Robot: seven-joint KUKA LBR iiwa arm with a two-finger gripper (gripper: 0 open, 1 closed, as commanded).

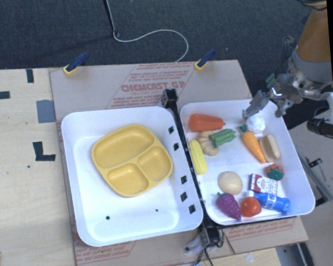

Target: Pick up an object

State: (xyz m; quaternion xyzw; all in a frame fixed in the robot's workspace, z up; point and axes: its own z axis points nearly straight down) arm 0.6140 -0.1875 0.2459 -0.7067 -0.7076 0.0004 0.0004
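Note:
My gripper [267, 107] hangs over the far right corner of the right bin [299, 164], open, its two grey fingers spread with nothing between them. Just below it lies a small white object [257, 123], and next to that an orange carrot [253, 145] and a hot dog bun [270, 147]. Further left in the same bin are a red pepper [206, 121], a green vegetable [222, 136] and a yellow corn cob [198, 157]. Toward the front lie a beige potato [230, 182], purple grapes [228, 205], a red tomato [250, 207], a blue bottle [275, 202] and a red-and-white carton [256, 182].
The left bin [81, 183] holds a yellow compartment plate [133, 159]. A black divider [183, 157] runs between the bins. Both bins rest on cardboard [145, 85] held by clamps. A white cable [146, 35] loops at the back.

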